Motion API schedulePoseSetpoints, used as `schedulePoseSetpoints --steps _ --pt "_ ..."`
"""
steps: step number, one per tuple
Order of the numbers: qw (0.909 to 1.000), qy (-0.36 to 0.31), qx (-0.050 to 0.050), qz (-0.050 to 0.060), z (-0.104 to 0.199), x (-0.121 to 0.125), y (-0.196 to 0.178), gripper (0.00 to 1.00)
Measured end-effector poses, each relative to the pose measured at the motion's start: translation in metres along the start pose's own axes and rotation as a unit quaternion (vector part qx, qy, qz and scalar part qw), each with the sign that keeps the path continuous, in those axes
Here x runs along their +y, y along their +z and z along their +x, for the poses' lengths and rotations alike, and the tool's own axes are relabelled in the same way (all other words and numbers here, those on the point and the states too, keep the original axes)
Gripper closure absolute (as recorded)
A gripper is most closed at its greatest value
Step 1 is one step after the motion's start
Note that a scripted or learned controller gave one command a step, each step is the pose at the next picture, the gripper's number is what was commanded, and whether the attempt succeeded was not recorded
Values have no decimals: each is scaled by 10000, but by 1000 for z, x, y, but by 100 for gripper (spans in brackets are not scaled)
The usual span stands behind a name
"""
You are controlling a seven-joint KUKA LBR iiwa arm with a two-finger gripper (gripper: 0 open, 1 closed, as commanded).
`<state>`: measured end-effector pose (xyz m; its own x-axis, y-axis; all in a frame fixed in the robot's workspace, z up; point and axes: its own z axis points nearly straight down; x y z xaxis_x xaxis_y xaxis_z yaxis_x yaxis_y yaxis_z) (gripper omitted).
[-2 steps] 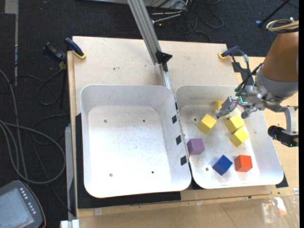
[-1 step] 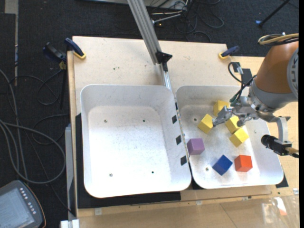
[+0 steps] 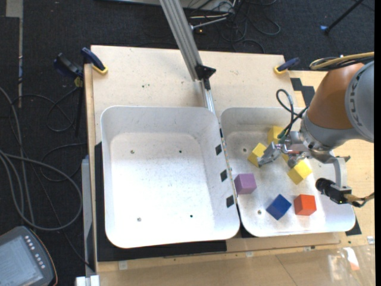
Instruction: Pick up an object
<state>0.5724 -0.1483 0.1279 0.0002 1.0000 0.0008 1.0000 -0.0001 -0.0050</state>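
No legible text anywhere (labels, numbers included)

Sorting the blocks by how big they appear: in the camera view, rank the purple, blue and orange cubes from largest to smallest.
1. purple cube
2. blue cube and orange cube: too alike to rank.
The purple cube's lead is slight.

floor (image 3: 47, 16): dark carpet | cables (image 3: 41, 159): loose, left | bench (image 3: 155, 70): pale wood, speckled
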Motion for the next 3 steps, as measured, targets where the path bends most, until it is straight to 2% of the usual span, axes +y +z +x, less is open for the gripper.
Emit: schedulePoseSetpoints --steps 1,2,3 --pt "10000 0 -2 -13 1 0 34 0" --pt "10000 2 -6 -33 0 1 22 100" --pt "10000 -13 -9 -50 9 -4 -27 100"
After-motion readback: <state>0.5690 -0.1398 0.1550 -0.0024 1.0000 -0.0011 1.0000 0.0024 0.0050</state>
